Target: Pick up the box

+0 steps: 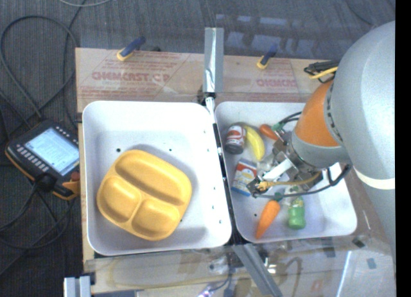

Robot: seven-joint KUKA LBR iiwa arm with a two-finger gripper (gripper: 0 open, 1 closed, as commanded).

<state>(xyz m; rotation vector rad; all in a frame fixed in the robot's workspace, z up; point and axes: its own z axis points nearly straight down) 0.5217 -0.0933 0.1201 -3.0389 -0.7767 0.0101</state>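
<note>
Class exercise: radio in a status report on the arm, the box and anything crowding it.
Gripper low in the right bin, at the box's edge. Box lying in bin, not lifted. Carrot, banana and can close around it.

Tray (144, 193) in left bin (96, 122); box (244, 178), carrot (267, 217), perhaps bottle (296, 214) in right bin (334, 222).

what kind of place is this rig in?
Probably a robotics lab or test cell. Signs: a teach pendant on the carpet with loose cables, two white bins on a clamped board, and toy food like a carrot.
</note>
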